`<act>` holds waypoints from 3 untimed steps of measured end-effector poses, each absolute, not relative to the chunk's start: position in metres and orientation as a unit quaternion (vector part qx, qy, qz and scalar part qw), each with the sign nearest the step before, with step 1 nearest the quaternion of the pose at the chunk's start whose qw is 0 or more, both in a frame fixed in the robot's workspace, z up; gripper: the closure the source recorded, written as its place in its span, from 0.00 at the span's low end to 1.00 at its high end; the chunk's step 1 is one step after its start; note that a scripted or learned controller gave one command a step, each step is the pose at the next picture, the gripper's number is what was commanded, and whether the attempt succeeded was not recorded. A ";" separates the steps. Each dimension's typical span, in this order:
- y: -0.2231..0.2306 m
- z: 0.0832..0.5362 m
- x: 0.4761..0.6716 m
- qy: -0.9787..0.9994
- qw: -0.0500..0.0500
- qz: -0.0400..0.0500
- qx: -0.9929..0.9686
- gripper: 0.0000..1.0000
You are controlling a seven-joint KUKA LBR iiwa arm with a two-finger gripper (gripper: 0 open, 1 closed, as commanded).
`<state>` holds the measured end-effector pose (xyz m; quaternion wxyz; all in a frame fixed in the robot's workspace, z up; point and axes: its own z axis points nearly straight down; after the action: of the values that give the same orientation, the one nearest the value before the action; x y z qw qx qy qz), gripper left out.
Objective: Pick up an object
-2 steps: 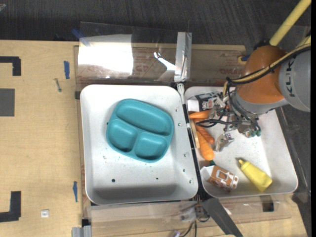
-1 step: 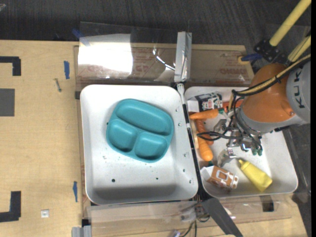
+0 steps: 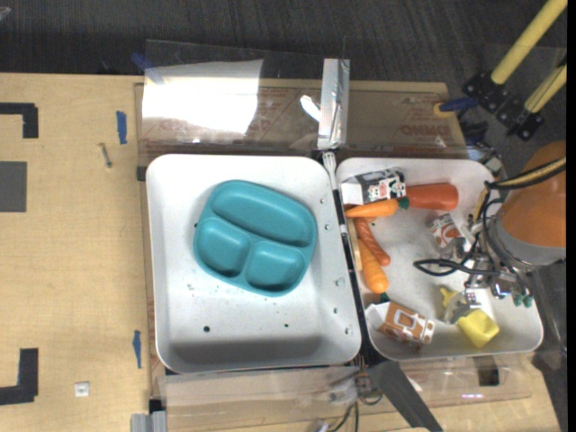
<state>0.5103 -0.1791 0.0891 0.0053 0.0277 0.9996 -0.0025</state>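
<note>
Camera view from above the bench (image 3: 63, 241): two shallow white bins sit side by side, the left bin (image 3: 171, 331) carrying a teal divided tray (image 3: 256, 236) near its middle. The right bin (image 3: 526, 336) holds the loose items: carrots (image 3: 371, 252) lying along its left wall, a black-and-white labelled packet (image 3: 380, 187) at the top left, a red-orange piece (image 3: 434, 195) beside it, a small printed box (image 3: 407, 323) near the bottom edge and a yellow object (image 3: 478, 328) toward the bottom right. The arm (image 3: 540, 210), its orange band showing, reaches in from the right, with the gripper (image 3: 470, 282) low over the right side of that bin, just above the yellow object. Cables and wrist hardware clutter the spot, so whether its fingers are apart or together cannot be told.
</note>
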 end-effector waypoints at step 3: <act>-0.166 0.089 0.483 1.000 0.005 -0.001 -0.005 0.00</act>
<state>0.4832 -0.1662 0.0889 0.0047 -0.0050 1.0000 -0.0011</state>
